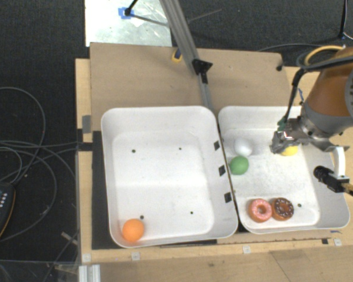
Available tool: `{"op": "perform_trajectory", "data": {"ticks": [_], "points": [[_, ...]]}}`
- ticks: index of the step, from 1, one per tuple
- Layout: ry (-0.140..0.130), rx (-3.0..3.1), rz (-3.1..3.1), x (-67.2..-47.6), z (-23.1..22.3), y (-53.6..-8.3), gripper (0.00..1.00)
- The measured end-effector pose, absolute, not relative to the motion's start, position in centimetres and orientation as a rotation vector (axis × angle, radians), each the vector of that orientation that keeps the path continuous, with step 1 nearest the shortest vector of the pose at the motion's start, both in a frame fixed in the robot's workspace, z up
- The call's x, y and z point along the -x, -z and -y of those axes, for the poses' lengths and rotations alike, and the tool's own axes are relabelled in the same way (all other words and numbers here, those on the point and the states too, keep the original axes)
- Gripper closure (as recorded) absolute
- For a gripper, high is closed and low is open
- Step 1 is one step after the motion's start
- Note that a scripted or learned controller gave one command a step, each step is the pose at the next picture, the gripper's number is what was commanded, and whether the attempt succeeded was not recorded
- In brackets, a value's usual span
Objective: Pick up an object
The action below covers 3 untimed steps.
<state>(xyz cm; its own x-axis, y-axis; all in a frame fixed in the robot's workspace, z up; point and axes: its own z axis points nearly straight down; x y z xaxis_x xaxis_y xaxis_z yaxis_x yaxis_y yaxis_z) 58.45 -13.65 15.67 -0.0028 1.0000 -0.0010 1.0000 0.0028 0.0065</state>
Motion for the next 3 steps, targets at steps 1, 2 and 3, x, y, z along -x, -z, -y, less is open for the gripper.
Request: {"op": "perform_trajectory", "data": {"ticks": [1, 2, 3], "points": [[-0.005, -2.214, -2.222, -58.4, 13.8, -20.1, 1.0], [-0.007, -2.21, -2.222, -58.6, 13.8, -25.5, 1.0], [-0.002, -2.211, -2.231, -57.6, 9.6, -25.7, 1.0]]}}
